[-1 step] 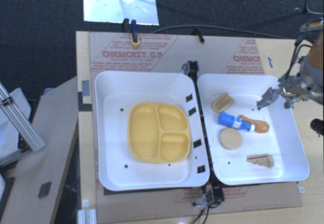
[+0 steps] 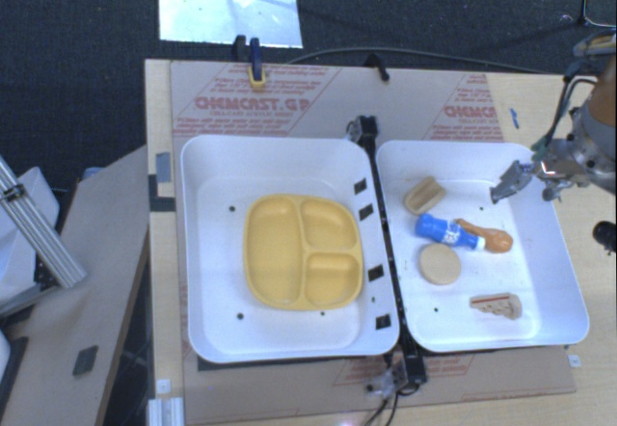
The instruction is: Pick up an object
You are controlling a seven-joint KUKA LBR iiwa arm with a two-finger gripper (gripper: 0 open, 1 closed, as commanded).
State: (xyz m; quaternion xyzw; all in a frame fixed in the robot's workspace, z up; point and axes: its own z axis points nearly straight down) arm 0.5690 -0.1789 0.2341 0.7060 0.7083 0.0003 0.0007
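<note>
Crowding looks like the main risk in the right bin. Taking the blue bottle as the marker: nearest me lies a tan wedge, then a round cream disc just beside the bottle, an orange piece touching it, a beige block beyond. Farther right hangs the gripper, apart from them all; jaw spread I cannot tell. Closing there might catch two pieces, or nudge the bottle rolling.
</note>
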